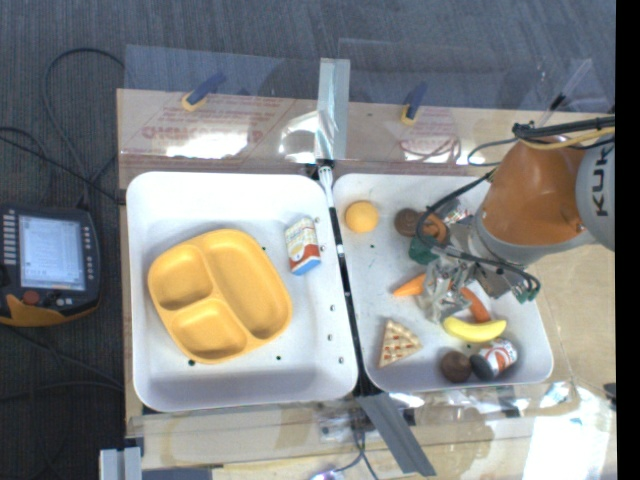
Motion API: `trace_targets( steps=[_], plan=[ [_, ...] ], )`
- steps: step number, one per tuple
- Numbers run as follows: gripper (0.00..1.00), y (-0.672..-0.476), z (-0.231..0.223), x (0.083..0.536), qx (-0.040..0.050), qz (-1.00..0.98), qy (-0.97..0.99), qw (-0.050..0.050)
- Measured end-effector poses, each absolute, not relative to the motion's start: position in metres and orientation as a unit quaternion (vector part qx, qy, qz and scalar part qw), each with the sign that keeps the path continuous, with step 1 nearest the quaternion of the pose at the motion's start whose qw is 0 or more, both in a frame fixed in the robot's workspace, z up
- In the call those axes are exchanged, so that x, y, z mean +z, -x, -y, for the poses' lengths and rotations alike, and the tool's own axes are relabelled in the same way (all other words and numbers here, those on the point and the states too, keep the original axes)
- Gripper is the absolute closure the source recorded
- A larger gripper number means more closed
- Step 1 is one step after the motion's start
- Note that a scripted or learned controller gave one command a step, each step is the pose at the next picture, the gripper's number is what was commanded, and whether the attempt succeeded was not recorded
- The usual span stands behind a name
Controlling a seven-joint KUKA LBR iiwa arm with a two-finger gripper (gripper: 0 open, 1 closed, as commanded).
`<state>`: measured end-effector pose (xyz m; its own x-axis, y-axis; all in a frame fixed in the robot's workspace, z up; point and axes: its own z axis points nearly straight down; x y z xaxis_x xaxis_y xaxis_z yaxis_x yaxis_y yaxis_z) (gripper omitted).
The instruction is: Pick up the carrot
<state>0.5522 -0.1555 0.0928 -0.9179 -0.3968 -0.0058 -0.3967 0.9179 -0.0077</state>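
The carrot [408, 287], a small orange stub, lies in the middle of the right bin [365, 268]. My gripper [438, 290] hangs low over the bin just to the carrot's right, under the grey wrist and orange band [530, 193]. Its tip is close beside the carrot, and I see nothing clearly between it. A second orange-red piece [477, 306] lies on the gripper's other side, above the banana.
The right bin also holds a yellow ball [361, 216], a brown lump [406, 221], a banana [473, 328], a waffle-like wedge [398, 343], a dark ball [456, 366] and a can [495, 358]. The left bin [150, 378] holds a yellow divided plate [218, 293] and a small carton [302, 245].
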Motion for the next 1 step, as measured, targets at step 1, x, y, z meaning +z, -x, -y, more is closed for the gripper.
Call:
trace_targets(
  steps=[1],
  plan=[
    [0.00, -0.5528, 0.1556, 0.0917, -0.0038, -0.979, 0.202, 0.006]
  ],
)
